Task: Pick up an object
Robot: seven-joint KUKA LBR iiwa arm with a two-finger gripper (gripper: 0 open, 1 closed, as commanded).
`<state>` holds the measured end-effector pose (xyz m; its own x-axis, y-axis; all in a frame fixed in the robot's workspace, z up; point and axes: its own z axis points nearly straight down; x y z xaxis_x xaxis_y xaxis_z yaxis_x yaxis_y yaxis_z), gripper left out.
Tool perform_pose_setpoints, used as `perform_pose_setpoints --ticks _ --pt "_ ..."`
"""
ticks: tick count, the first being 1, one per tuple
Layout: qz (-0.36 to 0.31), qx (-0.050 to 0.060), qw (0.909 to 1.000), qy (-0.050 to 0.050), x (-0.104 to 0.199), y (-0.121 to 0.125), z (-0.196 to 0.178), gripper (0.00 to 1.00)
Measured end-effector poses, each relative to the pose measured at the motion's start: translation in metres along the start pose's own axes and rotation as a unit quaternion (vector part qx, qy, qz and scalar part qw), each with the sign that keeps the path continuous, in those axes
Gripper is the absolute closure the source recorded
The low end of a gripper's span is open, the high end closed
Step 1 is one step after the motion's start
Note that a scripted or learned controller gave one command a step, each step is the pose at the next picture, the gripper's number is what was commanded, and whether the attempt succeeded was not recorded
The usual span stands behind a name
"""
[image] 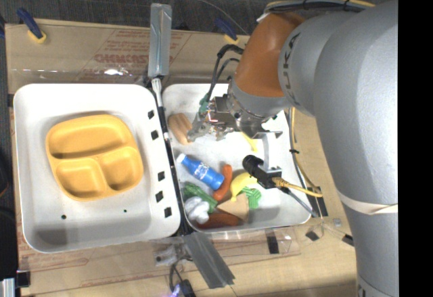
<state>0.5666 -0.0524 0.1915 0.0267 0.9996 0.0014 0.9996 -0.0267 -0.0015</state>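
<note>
Nearest the camera, on the near side of the end effector, a heap of small things crowds the right bin: a brown piece and a white piece at the front rim, then a green piece, a yellow piece and an orange piece. They overlap so much that I cannot say where one ends and the next begins. A blue bottle lies closer to the end effector than these, still well short of it, slanting across the bin floor.

Just beside the end effector, on its camera-left, lies a tan object. This looks like the likeliest thing to pick, being the nearest of all. Its long axis seems to run near-to-far, roughly along the bin wall it rests against. I judge that a grasp would call for a short sideways shift toward that wall, with little room to spare there.

Whether the end effector is open or closed I cannot tell; it is small, cluttered with cables, and shadowed by the arm above. Nothing shows held in it. The bin beyond the end effector is partly covered by the wrist.
</note>
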Motion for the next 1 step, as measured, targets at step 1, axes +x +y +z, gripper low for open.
perform_pose_setpoints --ticks 1 --pt "0.002 0.004 1.0 0.0 -0.0045 -0.0332 -0.0158 1.0"
